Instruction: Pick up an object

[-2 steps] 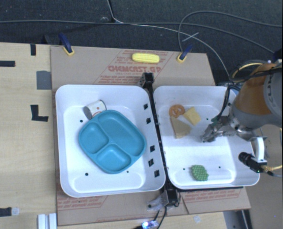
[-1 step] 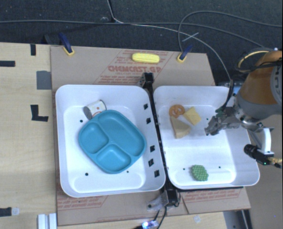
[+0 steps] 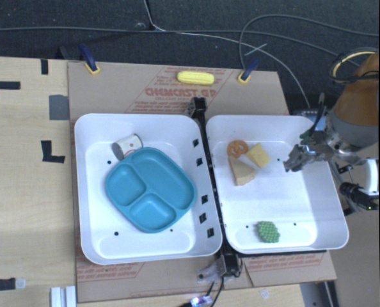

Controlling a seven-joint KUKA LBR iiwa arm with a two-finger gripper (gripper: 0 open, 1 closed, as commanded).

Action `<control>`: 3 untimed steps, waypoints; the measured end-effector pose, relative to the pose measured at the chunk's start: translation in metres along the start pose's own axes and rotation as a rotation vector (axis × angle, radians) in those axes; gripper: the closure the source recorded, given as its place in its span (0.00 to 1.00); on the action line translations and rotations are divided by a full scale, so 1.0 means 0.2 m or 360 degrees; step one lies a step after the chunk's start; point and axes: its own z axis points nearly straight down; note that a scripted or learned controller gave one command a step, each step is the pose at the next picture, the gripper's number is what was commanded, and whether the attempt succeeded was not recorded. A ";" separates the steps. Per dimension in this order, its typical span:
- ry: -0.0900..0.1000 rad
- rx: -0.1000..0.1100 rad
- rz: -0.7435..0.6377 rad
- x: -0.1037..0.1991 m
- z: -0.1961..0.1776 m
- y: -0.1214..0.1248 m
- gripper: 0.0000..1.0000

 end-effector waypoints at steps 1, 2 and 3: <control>-0.0002 -0.0002 0.0001 -0.04 -0.26 0.04 1.00; 0.0004 0.0005 -0.0008 0.25 -0.25 0.08 1.00; 0.0003 0.0007 -0.0006 0.47 -0.23 0.09 1.00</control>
